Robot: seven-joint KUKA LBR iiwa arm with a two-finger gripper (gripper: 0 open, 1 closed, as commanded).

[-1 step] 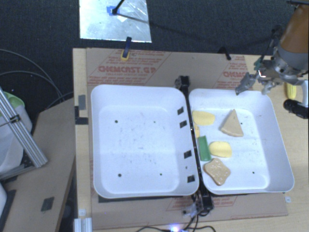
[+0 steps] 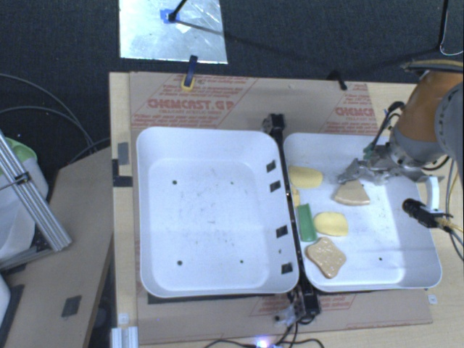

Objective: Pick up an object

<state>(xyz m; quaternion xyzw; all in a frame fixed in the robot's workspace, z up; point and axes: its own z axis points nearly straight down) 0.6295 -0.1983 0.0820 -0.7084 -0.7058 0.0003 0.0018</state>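
The likeliest target, a tan wedge-shaped piece [image 2: 352, 194], lies flat in the right bin [image 2: 406, 267], near its upper middle; the gripper [image 2: 357, 171] hangs just above and to the left of it, and whether its claw is apart or together I cannot tell, since the metal parts blur together at this slant. Nothing visibly sits between them, so no hold is claimed. The risk, as I judge it, is a miss; the piece is thin and flat, so a descent off its edge would nudge it aside rather than catch it. A yellow oval [image 2: 306, 177] lies near to the left; a second yellow piece [image 2: 331, 224] and a green block [image 2: 305, 222] lie below; a biscuit-like piece [image 2: 326, 257] lies lower; a skidding wedge could strike these; the left bin [image 2: 152, 194] stands beside.
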